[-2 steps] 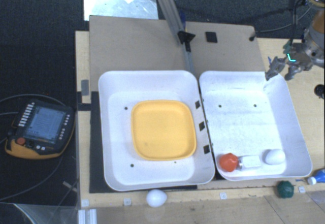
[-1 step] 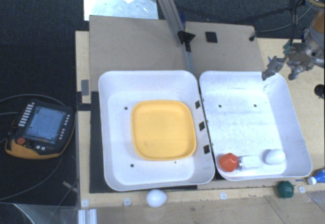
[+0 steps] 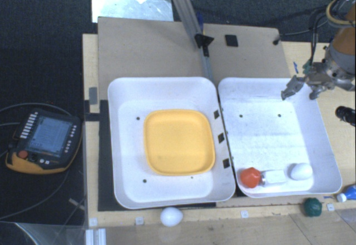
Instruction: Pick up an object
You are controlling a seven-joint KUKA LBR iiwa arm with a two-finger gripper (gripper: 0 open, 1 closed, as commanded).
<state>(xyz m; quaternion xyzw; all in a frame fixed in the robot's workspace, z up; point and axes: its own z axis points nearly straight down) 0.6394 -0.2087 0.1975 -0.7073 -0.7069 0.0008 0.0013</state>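
Note:
In the right bin (image 3: 272, 127) an orange-red ball (image 3: 250, 177), a small white block (image 3: 275, 176) and a white egg-shaped object (image 3: 301, 171) lie along the near wall. A yellow square plate (image 3: 179, 141) lies in the left bin (image 3: 128, 127). My gripper (image 3: 303, 90) hangs over the right bin's far right corner, open, with nothing between its fingers. It is far from the three objects at the near wall.
A white egg-like object (image 3: 171, 216) lies on the bench in front of the left bin. A dark green ball (image 3: 312, 206) and a blue-tipped object (image 3: 347, 195) sit near the front right. A teach pendant (image 3: 43, 140) rests on the floor at left. A slanted metal pole (image 3: 186, 5) stands behind the bins.

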